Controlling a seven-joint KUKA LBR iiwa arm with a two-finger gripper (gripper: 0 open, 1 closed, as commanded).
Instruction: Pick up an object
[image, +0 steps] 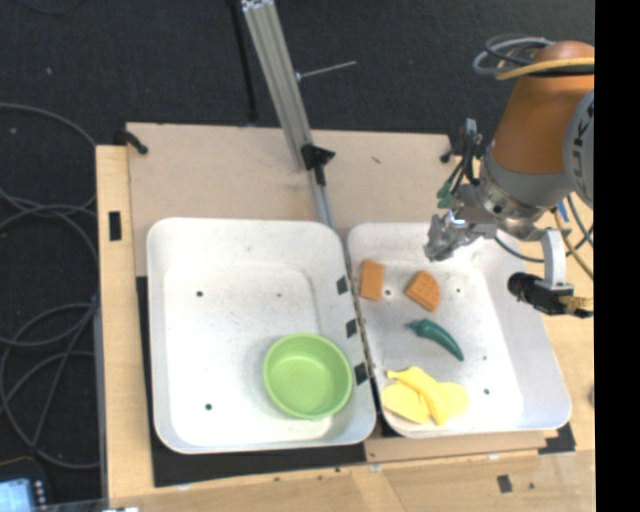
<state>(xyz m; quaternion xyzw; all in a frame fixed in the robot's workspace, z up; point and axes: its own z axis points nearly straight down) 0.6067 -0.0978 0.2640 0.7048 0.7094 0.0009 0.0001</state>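
Note:
The right bin (520, 390) holds two orange blocks, one (372, 281) near its left wall and one (424, 291) in the middle. Below them lies a dark green pepper-shaped piece (437, 337), and a yellow banana-like thing (426, 396) rests at the front edge. My gripper (440, 246) hangs over the back part of the right bin, just above and to the right of the middle orange block. Nothing shows between its fingers. A green bowl (307, 375) stands in the left bin (200, 300), at its front right.
A slanted metal pole (290, 110) rises from the back of the bench, between the two bins. Cables lie on the dark floor at the left. The bench's wooden edge (115, 330) frames the bins.

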